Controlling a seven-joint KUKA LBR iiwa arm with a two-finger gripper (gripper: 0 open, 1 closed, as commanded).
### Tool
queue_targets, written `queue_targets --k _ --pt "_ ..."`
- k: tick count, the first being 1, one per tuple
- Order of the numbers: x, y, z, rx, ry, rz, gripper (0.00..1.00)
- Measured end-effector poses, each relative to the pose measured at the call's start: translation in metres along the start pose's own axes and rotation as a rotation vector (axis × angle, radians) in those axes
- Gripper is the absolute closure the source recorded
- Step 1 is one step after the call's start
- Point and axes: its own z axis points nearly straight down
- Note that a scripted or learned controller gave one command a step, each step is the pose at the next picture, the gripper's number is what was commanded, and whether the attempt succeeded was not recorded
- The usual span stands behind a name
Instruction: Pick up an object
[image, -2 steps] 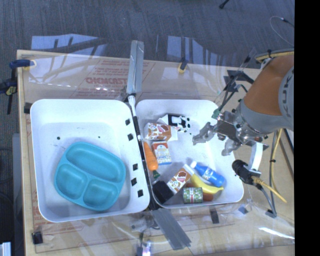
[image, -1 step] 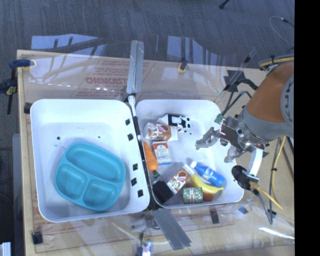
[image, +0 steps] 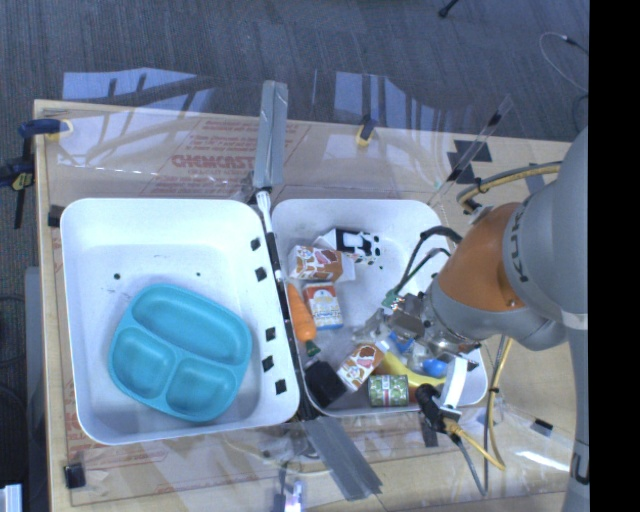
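Clutter (image: 345, 330) crowds right bin's (image: 300, 215) near edge beside arm (image: 490, 275).

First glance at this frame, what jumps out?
The turquoise divided plate lying alone in the left bin. Then the right bin, crowded with small packets, an orange carrot-like piece along its left wall and a green can near the front. The grey arm with its orange band reaches over that bin's right side, its tool low among the clutter.
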Motion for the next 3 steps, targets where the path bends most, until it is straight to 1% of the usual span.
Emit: queue_targets --k 1,2,3 --pt "0.025 0.048 -0.052 0.001 -0.001 -0.219 0.0" --pt "0.036 0.046 0.012 -0.006 0.0 -0.337 0.0" --pt "0.101 0.111 0.014 -0.001 -0.001 -0.295 0.0"
